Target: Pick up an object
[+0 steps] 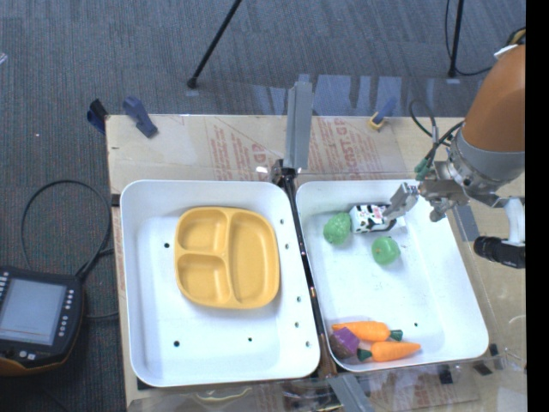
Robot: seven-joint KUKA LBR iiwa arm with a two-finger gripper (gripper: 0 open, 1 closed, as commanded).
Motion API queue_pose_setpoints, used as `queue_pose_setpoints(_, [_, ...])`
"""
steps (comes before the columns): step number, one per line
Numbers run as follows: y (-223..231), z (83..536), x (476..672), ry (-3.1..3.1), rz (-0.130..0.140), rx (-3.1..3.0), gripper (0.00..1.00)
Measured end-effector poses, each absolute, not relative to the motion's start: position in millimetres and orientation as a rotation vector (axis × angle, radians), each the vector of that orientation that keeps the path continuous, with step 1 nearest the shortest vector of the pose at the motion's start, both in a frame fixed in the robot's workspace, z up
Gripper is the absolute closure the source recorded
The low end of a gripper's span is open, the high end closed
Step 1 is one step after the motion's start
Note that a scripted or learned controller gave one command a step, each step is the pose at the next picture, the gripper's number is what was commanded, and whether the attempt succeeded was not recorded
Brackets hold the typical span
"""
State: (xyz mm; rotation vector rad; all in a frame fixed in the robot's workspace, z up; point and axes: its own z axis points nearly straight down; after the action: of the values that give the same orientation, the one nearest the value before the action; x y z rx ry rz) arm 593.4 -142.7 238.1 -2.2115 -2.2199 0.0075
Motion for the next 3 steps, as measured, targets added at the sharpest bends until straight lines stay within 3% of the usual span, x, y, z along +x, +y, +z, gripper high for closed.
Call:
queue_pose_setpoints(1, [-139.3,83.8,609.7,-2.088,0.004,-2.341,0.0])
queue_pose_setpoints(2, [-139.1,87.7,608.7,-2.08,0.011,-2.336,1.0])
queue_pose_setpoints(3, [-139.2,87.6,608.6,-2.08,0.011,-2.336,0.0])
